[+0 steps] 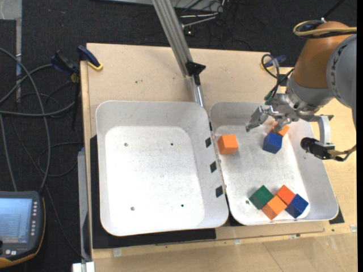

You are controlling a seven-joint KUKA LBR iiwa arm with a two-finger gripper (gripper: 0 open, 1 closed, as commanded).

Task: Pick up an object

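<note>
As gripper [266, 118] hovers, blue cube [273, 143] & orange block [227, 143] nr

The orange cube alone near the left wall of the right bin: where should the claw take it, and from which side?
Take the orange cube from above, across two opposite flat side faces. It sits apart from the other blocks, so both faces look free. The bin wall on its left is close, so gripping the near and far faces probably suits better.

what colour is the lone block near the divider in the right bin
Orange: the lone block sits in the right bin, seen best in the camera view.
</note>
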